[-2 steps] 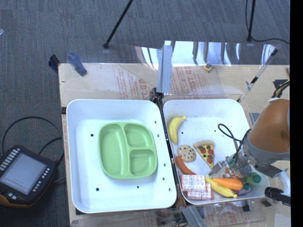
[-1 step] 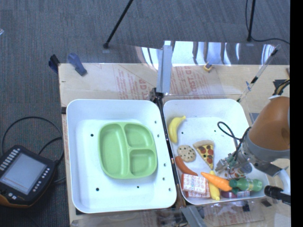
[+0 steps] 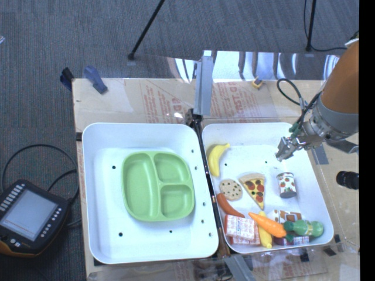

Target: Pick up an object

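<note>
Gripper (image 3: 285, 151) over the right bin (image 3: 265, 130), in its upper right part, just above a small can (image 3: 286, 185) with a red-spotted label. Nothing seen between the fingers; open or clenched, cannot tell from this slant. Arm reaching in from the right, orange band above the grey wrist.

Right bin crowded with toy food: banana (image 3: 217, 156) near the left wall, cookie (image 3: 231, 189) below it, pizza slice (image 3: 254, 188) just beside the cookie, and the can standing apart to the right of the slice. Along the bin's near edge, a carrot (image 3: 266, 224) lying slantwise across a red-and-white packet (image 3: 242, 229), with a green vegetable (image 3: 305, 228) at the right corner.

Left bin (image 3: 99, 157) holding 1 green divided plate (image 3: 158, 185) with 3 compartments, roughly centred.

Outside the bins, a tablet-like pendant (image 3: 26, 217) on the floor at the left.
</note>
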Available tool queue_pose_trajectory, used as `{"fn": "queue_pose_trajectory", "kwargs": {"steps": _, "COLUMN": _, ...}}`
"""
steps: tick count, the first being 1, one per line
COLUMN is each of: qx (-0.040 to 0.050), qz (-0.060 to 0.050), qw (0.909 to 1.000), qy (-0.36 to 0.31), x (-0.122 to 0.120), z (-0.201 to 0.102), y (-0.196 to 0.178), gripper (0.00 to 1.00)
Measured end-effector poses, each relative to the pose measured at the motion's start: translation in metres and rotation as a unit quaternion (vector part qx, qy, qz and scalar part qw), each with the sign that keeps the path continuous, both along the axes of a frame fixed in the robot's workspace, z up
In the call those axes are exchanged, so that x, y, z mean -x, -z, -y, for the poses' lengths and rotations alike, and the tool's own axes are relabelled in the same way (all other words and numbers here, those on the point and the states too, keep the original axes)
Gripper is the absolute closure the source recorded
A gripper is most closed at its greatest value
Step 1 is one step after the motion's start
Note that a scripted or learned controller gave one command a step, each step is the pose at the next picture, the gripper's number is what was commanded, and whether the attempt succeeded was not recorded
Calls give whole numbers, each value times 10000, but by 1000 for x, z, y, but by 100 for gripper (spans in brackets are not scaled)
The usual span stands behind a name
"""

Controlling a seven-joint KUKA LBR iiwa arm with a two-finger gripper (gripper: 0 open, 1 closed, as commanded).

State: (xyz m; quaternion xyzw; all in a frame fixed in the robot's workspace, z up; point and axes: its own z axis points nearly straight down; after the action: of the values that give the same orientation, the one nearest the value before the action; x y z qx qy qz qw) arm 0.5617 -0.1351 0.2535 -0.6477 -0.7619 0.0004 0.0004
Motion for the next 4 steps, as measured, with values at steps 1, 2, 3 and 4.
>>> {"fn": "queue_pose_trajectory", "kwargs": {"steps": 1, "qx": -1, "qz": -6, "qw": 10000, "qy": -2, "x": 0, "z": 0, "y": 0, "gripper": 0}}
{"fn": "queue_pose_trajectory", "kwargs": {"steps": 2, "qx": 10, "qz": 29, "qw": 10000, "qy": -17, "x": 13, "z": 60, "y": 131, "gripper": 0}}
{"fn": "queue_pose_trajectory", "kwargs": {"steps": 3, "qx": -5, "qz": 1, "qw": 10000, "qy": 80, "x": -19, "z": 76, "y": 114, "gripper": 0}}
{"fn": "queue_pose_trajectory", "kwargs": {"steps": 4, "qx": -1, "qz": 22, "qw": 9996, "qy": 295, "x": 16, "z": 65, "y": 162, "gripper": 0}}
